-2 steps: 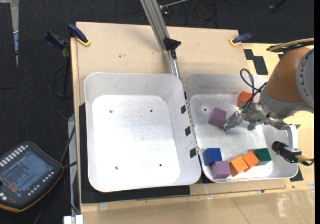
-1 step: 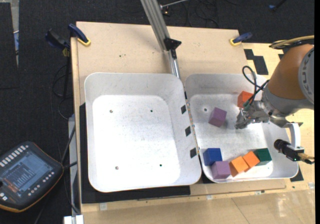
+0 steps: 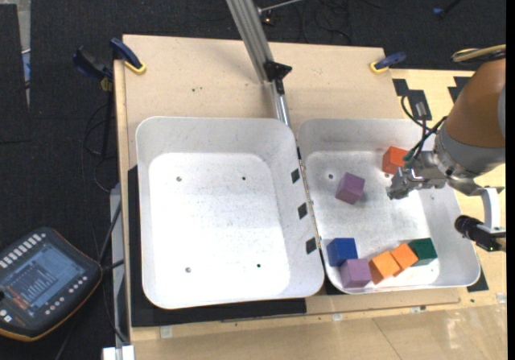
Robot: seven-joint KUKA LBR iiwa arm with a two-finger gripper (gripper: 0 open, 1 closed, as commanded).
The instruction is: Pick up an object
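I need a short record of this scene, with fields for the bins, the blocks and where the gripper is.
left bin: white, shallow
right bin: white, holds six blocks
blocks near front wall: blue block, purple block, orange block, green block
middle of right bin: second purple block, alone
far right of right bin: second orange block, beside the gripper
gripper: low over the right bin, no block seen in it
arm: enters from the right
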